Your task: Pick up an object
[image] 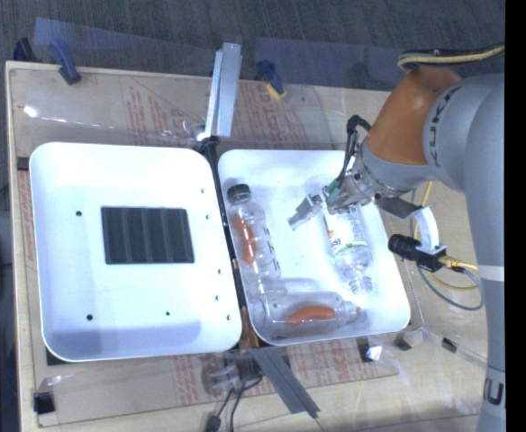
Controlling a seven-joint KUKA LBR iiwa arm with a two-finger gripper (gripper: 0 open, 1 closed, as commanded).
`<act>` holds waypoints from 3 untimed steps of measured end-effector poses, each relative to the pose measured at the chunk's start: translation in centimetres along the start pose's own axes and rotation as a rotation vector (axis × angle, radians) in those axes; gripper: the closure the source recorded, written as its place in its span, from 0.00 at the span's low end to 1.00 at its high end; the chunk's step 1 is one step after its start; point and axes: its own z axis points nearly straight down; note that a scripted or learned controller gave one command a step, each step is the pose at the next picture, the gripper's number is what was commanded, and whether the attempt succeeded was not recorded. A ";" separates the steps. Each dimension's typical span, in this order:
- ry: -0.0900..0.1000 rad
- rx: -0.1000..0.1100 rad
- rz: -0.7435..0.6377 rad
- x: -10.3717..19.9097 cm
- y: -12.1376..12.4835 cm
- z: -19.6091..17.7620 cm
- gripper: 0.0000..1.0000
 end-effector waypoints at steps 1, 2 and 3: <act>0.000 0.000 0.000 0.0 0.0 0.0 0.00; -0.005 -0.004 0.025 0.1 -1.2 -2.9 0.00; -0.005 -0.006 0.012 -0.3 0.3 -3.7 0.00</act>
